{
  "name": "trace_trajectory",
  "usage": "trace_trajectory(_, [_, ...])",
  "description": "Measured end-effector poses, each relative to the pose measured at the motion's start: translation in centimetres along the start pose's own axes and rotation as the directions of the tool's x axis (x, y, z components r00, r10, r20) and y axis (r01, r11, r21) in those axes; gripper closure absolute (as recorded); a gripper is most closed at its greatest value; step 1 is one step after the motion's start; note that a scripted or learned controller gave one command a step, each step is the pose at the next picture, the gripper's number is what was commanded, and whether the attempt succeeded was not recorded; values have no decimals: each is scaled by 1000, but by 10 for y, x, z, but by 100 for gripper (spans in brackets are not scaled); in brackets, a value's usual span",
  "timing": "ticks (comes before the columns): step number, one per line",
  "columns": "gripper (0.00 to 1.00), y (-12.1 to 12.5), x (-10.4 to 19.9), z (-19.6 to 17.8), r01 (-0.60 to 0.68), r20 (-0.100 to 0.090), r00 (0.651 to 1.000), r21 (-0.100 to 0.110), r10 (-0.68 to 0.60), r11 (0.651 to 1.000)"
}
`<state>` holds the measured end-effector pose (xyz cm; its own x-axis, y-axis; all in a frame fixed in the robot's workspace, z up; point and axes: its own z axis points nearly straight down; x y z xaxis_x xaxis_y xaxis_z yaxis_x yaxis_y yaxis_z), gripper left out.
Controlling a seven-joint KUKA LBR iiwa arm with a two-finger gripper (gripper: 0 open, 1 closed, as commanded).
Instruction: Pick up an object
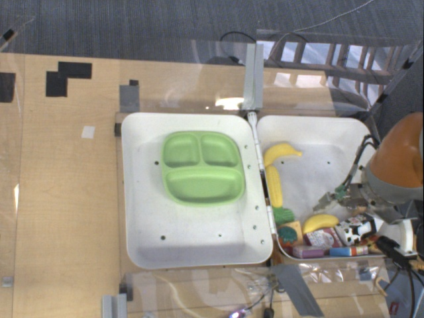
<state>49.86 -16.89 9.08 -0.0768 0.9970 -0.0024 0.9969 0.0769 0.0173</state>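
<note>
- Gripper point(350, 212) hangs low over the right bin's point(311, 134) near right corner, above a pile of small objects; whether it is apart or together cannot be told.
- Small banana point(320, 222) lies just left of it.
- Long banana point(274, 171) lies along the bin's left wall.
- Green tray point(201, 167) sits in the left bin point(142, 197).

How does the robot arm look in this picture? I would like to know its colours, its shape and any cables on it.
The arm enters from the right as a rounded body with a broad orange band and a grey section below it. Thin dark cables run along its left side toward the gripper, a small dark metal assembly with greenish parts.
</note>
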Motion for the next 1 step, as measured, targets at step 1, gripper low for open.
trace_trajectory(1, [0, -3, 24, -1, -9, 6, 1000, -5, 9, 1000])
